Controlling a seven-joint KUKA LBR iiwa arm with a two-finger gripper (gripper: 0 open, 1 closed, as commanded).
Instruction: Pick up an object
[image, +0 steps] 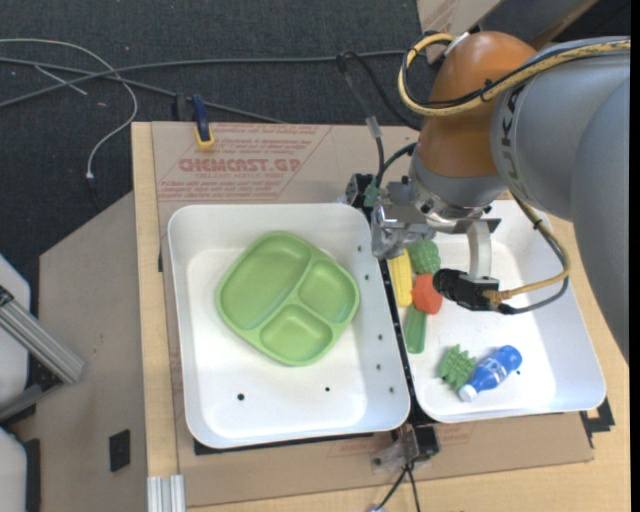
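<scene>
Arm over the two white bins

Left bin (190, 330) holds a green, three-compartment plastic plate (288, 296). The gripper (425, 240), grip state unclear, hovers above yellow, red and green toy food (415, 285) along the right bin's (560, 380) left wall; a blue bottle (493, 370) lies nearer.

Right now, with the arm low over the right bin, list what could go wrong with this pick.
1. The end effector hangs over a tight cluster: yellow corn, green vegetable and orange-red piece. It may grab two or knock them apart.
2. The cluster sits by the right bin inner wall, so a finger might strike it.
</scene>
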